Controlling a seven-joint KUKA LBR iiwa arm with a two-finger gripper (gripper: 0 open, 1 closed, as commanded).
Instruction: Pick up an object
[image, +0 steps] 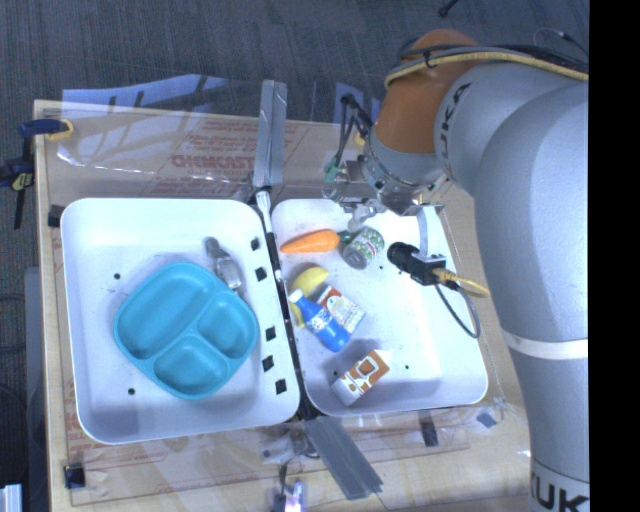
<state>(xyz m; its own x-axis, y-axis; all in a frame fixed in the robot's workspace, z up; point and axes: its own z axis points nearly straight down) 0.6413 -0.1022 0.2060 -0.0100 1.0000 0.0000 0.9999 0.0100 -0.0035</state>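
Carrot (309, 241) lies at the right bin's (455, 385) far edge beside a small can (363, 246), so my end effector (362, 212), grip unreadable from here, could nudge both away.

I see in the right bin (460, 375) a carrot (310, 241) and can (363, 247) near the far edge, a yellow-blue bottle (322, 308) midway by its left wall, and a carton (360, 376) near the front edge.
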